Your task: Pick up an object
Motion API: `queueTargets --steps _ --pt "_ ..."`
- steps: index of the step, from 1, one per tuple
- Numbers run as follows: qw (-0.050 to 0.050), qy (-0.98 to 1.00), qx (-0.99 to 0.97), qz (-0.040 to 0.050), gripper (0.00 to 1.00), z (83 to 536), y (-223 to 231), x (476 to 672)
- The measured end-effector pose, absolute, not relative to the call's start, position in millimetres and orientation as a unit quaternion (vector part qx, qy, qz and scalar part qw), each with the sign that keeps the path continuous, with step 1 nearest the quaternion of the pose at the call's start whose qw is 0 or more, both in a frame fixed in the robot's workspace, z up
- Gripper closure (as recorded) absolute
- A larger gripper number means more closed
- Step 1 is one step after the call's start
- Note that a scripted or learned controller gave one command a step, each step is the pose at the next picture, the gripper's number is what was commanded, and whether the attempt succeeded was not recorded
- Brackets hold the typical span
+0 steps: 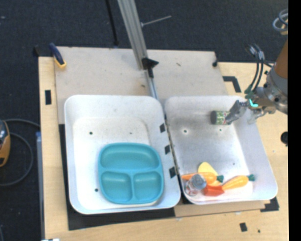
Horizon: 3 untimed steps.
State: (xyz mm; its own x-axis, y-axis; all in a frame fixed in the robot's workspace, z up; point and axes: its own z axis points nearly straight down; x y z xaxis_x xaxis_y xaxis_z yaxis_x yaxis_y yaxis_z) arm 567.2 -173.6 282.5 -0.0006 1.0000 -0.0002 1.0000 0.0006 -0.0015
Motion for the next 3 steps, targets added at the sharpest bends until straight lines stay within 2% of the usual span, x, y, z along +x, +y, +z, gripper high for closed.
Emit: queueTargets --steps 1,3 --pt "-0.001 -0.708 -0.707 0.0001 0.0 283.7 -173.7 567.8" --pt "0.001 -0.707 -0.707 0.0018 0.0 157.7 -177.0 562.2"
